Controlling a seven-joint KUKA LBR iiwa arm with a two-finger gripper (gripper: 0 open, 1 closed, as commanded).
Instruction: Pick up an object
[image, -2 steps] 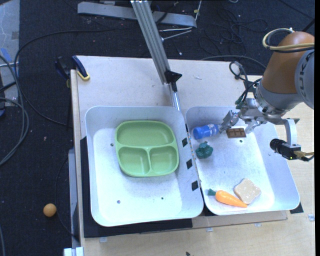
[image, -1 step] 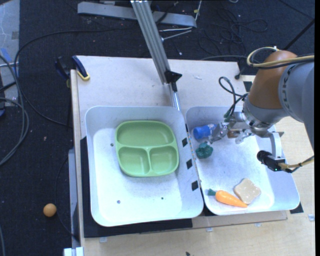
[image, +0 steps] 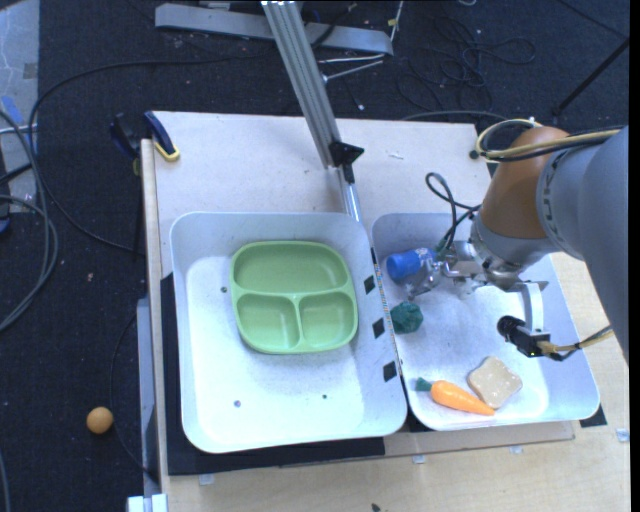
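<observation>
While the pincer (image: 428, 276) hangs low in the right bin (image: 570, 395), whether it is spread or pressed together cannot be told. A blue object (image: 404, 264) sits just beside its tip, a dark green lump (image: 406, 318) just below it. Further toward the near rim lie a carrot (image: 459, 397), long axis pointing left and slightly away, and a bread slice (image: 495, 382). Well left, the other bin (image: 200, 400) holds a green divided plate (image: 295, 296). Both rest on a pale table (image: 240, 160); cables cross the dark floor (image: 70, 300).
</observation>
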